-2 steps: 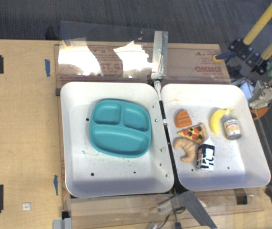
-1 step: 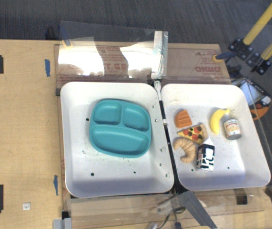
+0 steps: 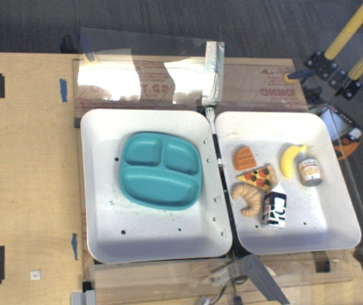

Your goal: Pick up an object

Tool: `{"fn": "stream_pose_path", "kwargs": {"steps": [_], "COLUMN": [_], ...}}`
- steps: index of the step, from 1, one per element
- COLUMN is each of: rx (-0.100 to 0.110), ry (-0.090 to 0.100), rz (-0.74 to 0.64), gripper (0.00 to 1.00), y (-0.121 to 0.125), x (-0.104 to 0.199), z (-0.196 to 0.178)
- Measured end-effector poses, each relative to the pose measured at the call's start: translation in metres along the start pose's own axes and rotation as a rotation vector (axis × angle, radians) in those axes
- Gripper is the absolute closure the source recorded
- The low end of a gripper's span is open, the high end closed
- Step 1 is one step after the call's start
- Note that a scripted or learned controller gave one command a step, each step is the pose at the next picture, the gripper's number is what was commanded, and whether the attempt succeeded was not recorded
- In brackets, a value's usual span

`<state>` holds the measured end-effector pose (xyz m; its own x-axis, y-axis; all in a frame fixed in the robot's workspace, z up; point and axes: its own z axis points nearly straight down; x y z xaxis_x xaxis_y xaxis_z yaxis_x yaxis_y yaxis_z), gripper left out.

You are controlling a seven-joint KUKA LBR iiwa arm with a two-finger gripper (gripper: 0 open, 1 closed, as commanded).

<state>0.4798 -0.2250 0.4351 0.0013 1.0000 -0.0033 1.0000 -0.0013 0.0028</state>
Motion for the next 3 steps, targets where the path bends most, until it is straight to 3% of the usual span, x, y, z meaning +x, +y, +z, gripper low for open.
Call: {"fn": "stream_pose_path", "kwargs": {"steps": [1,2,3], "rx": [0.004,0.001,0.008], "ry": [0.005,0.004,0.004], "rz": [-0.01,-0.009,-0.012], "gripper": [1.0,1.0,1.0], "y": [0.001,0.028,-0.002], "x": [0.122,0.226,0.362], "z": [0.012,0.0,0.023]}}
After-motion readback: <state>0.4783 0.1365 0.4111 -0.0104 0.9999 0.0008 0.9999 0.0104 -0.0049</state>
